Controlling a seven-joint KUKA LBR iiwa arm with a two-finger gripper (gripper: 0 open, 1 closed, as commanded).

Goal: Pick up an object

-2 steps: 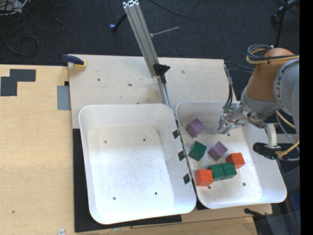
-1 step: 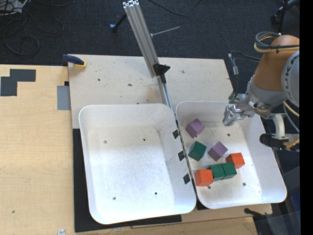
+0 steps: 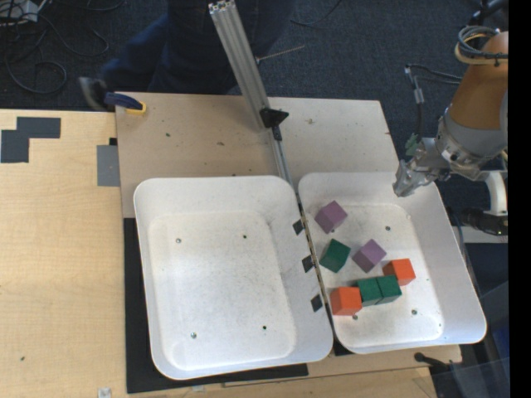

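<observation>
Our pincer [image 3: 404, 182] hung over the far right rim of the right bin [image 3: 448, 247]; we could not tell its state. Below and left of it lay the blocks [image 3: 365, 272] on speckled white. Farther left, the left bin [image 3: 158, 222] sat on the wooden table [image 3: 191, 135]; beyond lay dark carpet with cables [image 3: 50, 15].

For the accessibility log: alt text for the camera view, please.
The gripper hangs over the right bin's far rim, holding nothing visible. In that bin lie two purple blocks, two orange blocks and green blocks, beside the left bin.
</observation>
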